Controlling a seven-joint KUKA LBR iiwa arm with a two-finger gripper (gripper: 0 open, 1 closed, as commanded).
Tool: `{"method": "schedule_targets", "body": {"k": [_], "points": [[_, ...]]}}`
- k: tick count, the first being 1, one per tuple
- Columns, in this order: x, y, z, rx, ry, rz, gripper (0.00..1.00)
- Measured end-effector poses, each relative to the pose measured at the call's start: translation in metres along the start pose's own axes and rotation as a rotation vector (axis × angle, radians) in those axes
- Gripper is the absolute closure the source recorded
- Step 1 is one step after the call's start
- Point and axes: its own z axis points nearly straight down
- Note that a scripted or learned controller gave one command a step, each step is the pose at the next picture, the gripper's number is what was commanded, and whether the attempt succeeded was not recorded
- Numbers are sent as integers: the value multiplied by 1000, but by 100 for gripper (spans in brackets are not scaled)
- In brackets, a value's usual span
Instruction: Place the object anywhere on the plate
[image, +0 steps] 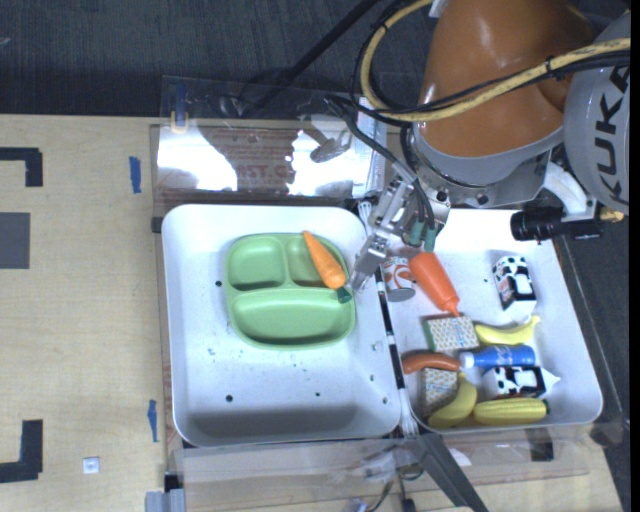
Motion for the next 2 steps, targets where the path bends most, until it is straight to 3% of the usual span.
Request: {"method": "schedule_targets", "body": {"k": [1, 2], "points": [[0, 0, 0, 0, 0, 0, 0], [25, -59, 94, 2, 2, 246, 0]]}}
